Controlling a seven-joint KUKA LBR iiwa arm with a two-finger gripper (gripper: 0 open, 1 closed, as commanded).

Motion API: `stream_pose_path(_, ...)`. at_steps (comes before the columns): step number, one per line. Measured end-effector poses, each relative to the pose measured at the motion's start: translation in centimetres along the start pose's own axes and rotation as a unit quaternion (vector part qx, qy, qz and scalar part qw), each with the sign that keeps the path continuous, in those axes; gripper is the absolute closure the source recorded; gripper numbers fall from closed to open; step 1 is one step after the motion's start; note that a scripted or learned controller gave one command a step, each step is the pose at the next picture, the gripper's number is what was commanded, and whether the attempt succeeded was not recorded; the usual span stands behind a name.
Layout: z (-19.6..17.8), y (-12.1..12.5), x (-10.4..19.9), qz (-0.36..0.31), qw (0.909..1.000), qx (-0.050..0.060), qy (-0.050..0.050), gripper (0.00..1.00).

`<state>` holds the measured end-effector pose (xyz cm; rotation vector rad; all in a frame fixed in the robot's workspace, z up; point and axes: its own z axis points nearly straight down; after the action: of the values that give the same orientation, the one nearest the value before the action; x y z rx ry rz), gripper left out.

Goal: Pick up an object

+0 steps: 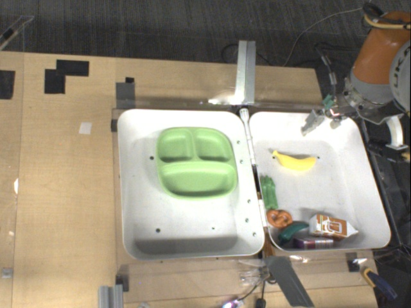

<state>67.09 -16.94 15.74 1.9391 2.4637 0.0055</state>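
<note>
- Two shallow white plastic bins side by side on the tan bench point(58, 172); left bin point(138, 236) has just a green moulded compartment tray point(196, 161), lying flat at mid-bin.
- Right bin point(359, 191) has the pickable stuff: small yellow banana point(294, 162) alone on bare floor, well apart from the rest; green tube-like item point(267, 191) along the left wall; orange round thing point(279, 218), dark marker-ish bits and a small white-and-brown carton point(331, 225) bunched at the near edge.
- Two-finger gripper point(316, 120) hangs over the far edge of the right bin, w/ nothing between its fingers; they look slightly spread, hard to be sure.
- Judgement: banana is the best target, w/ clear room all round. Come straight down, fingers across its narrow width, centred so it won't roll out.
- Near cluster is crowded & close to the wall; riskier.
</note>
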Motion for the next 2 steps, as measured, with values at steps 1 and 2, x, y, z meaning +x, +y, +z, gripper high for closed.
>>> stream_pose_path(1,4.6,1.5,6.5,-0.045,0.9990,0.000,0.001,0.00)
stream_pose_path(2,6.5,-6.4,9.0,-0.164,0.9864,-0.005,-0.002,0.00)
